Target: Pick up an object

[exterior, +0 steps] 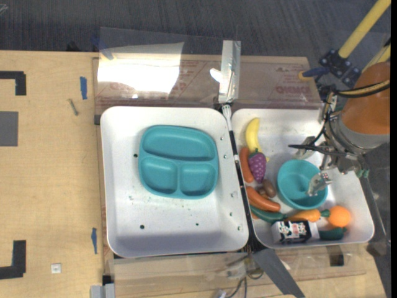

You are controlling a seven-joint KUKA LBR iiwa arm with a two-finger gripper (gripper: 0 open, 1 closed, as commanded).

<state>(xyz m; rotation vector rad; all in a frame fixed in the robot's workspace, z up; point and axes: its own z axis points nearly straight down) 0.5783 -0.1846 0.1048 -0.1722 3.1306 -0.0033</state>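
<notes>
We are lowering toward the teal bowl (pixel 302 183) in the right bin (pixel 363 211), lower right of frame, our gripper (pixel 320 182) at its rim, grip unreadable, so next comes a firm close and lift.

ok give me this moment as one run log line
arm: over right bin | gripper: above teal bowl rim | held: nothing seen | left bin: teal divided plate | task: pick not yet done
</notes>
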